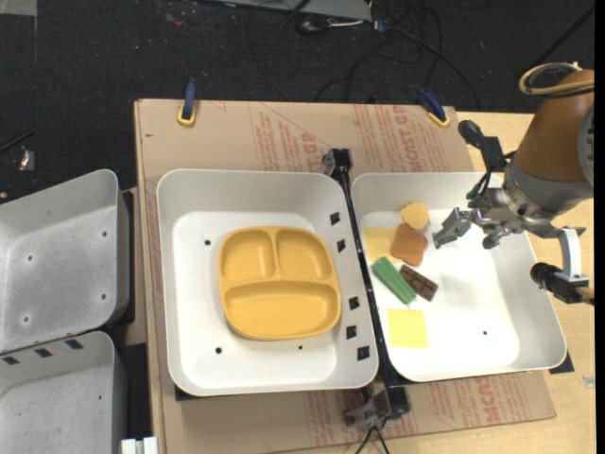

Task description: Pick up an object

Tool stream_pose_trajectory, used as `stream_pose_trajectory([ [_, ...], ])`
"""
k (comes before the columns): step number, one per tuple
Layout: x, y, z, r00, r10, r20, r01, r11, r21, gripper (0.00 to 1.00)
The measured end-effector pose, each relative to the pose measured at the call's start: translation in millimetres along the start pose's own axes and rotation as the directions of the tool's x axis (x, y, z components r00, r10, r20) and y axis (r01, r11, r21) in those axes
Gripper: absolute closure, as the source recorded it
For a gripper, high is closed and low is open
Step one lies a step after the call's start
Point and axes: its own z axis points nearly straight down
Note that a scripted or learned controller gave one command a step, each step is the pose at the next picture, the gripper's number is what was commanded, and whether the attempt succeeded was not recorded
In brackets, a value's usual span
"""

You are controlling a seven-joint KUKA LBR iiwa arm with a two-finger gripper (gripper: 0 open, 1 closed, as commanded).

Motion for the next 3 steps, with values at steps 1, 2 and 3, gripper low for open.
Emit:
stream_pose_trajectory([
  [1, -1, 1, 43, 1.0, 0.0, 0.0, 0.0, 1.0, -0.001, 0.0],
  [2, -1, 2, 30, 1.0, -0.001, 0.002, 0.001, 1.0, -0.006, 1.0],
  [3, 0, 3, -12, 1.0, -0.003, 0.002, 0.004, 1.0, -0.009, 1.0],
])
